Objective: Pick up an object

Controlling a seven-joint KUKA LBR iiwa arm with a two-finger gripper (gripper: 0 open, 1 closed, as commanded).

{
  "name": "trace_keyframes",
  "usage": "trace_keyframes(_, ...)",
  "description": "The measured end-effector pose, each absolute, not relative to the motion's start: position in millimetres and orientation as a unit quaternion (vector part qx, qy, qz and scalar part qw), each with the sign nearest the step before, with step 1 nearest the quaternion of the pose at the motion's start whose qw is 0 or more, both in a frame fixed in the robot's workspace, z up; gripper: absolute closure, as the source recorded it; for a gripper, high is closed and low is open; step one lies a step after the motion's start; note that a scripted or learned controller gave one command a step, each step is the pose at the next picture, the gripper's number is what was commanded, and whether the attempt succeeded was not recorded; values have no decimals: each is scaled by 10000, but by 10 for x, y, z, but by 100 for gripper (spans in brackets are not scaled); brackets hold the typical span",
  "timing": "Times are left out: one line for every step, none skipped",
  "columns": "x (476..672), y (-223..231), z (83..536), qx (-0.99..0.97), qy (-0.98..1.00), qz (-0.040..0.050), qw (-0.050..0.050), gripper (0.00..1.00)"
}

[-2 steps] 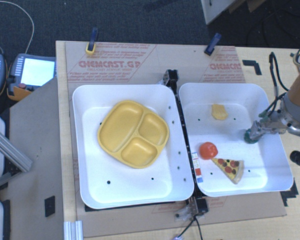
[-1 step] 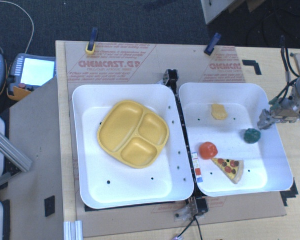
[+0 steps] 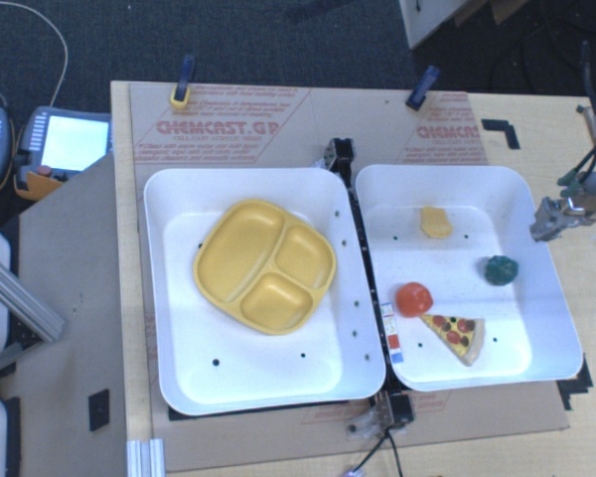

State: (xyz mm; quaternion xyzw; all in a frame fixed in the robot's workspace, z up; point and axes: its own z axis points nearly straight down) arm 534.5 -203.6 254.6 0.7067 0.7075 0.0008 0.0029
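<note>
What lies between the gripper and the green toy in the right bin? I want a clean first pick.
Nothing visible lies between them. The gripper is at the right bin's right rim, and the green toy sits just inside, below and left of it. The tomato, pizza slice and yellow piece lie farther left.

The arm [image 3: 576, 202] is cut off by the right edge, leaving 1 small grey part over the right bin's [image 3: 536, 266] rim, too small to tell how its jaws stand, and the screened devices [image 3: 40, 147] are cropped at left.
</note>
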Motion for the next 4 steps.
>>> trace_keyframes(5465, -1507, 2616, 7054, 7088, 11, 17, 100)
trace_keyframes(5576, -1092, 2576, 7058, 7084, 3, 3, 100)
trace_keyframes(5665, -471, 2522, 7056, 7086, -2, -8, 100)
trace_keyframes(5717, -52, 2440, 7061, 7082, -7, -11, 100)
